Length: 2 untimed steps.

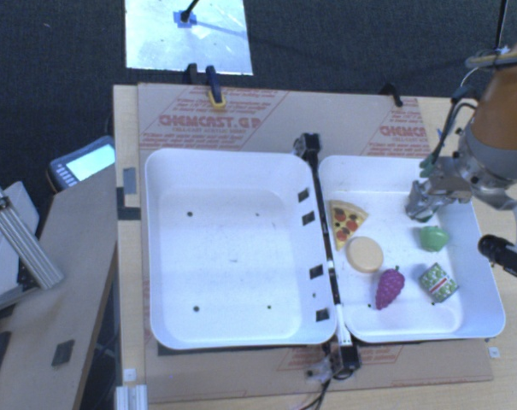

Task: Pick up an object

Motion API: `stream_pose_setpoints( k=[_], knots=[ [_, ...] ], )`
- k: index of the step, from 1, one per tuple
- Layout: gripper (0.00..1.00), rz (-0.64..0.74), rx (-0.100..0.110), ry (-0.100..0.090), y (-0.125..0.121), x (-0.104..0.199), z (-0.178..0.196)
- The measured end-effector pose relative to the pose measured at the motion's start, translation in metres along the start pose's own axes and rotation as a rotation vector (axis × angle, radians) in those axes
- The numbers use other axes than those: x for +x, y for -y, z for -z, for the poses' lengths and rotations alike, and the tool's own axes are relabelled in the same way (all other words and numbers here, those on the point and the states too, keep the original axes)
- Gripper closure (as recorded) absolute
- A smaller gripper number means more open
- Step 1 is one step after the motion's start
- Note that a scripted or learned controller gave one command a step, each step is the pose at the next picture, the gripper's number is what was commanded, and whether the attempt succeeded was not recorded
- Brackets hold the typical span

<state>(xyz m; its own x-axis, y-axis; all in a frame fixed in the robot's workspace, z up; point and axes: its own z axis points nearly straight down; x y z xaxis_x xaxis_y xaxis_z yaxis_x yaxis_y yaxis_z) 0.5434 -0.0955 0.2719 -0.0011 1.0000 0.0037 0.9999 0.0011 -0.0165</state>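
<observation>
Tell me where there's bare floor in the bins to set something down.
The left bin offers bare floor from wall to wall. In the right bin, free patches lie along the back wall behind the pizza slice and at the front left corner. Crowded: biscuit, grapes, can, green toy under the gripper.

"CHEMCAST GP" is printed in red, repeatedly, across the brown board (241, 114).
</observation>
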Motion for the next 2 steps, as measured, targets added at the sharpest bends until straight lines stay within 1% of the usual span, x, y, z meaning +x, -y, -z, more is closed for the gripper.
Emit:
stream_pose_setpoints(
  k=[1, 2],
  knots=[
    [1.00, 0.009, -0.027, 0.004, -0.045, 0.057, 0.073],
    [1.00, 0.008, -0.028, 0.004, -0.084, 0.106, 0.134]
  ],
)
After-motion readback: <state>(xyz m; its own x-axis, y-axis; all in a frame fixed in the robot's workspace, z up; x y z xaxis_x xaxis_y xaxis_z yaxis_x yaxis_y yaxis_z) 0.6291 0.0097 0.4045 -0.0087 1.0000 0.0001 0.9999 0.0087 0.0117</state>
